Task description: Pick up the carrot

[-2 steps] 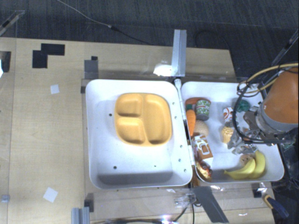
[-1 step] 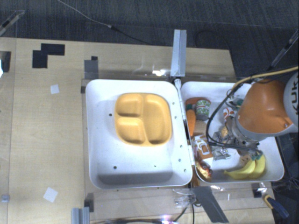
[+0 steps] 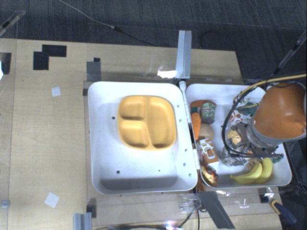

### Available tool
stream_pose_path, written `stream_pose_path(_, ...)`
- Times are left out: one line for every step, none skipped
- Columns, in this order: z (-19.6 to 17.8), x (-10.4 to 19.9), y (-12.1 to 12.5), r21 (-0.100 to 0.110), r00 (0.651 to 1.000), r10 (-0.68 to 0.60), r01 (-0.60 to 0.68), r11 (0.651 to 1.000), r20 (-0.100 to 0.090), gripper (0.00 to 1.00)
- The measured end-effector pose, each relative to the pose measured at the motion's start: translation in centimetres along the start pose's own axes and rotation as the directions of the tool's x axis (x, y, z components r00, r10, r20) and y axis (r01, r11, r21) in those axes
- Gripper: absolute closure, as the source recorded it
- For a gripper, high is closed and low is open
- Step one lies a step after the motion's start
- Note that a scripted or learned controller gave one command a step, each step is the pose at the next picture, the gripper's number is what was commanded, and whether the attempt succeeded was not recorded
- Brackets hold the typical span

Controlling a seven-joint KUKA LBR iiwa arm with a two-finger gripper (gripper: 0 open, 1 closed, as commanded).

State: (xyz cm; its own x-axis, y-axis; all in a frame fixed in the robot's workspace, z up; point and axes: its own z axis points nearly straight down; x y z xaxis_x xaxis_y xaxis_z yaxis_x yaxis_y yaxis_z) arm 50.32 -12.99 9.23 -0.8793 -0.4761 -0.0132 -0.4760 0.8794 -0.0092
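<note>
Though hung low over the right-hand shallow white bin (image 3: pixel 286 176), hides much of that bin's right half beneath the grey arm with its orange band (image 3: pixel 280 110) and looped black cables. Shows the gripper (image 3: pixel 250 153) as grey metal under the wrist, toward the bin's near right; cannot tell whether spread or pressed together, and sees nothing pinched.

Counts one orange carrot (image 3: pixel 195 124). Lies flat against the bin's left wall, long axis parallel to that wall, running from far edge toward near edge. Seems to narrow toward the near end, though too small to be sure. Sits well apart from the gripper.

Counts also, in the same bin:
- one small green-and-white can (image 3: pixel 207 111), far left corner, just beside the carrot's far end
- one round tan lump (image 3: pixel 206 130), touching the carrot's right side
- one white-and-orange carton (image 3: pixel 207 150), along the left wall
- one dark brown packet (image 3: pixel 209 175), near left corner
- two yellow bananas (image 3: pixel 254 172), near edge, close to the gripper

Finds, beyond the bin's left wall, one second white bin (image 3: pixel 103 176) holding one yellow three-compartment plate (image 3: pixel 146 121).
</note>
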Motion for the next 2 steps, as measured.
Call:
stream_pose_path(0.18,-2.36,-0.28,-0.002,0.947,-0.32,0.32,0.947,-0.003,1.0)
stream_pose_path(0.11,-1.4,-0.8,0.006,0.775,-0.632,0.632,0.775,0.004,1.0)
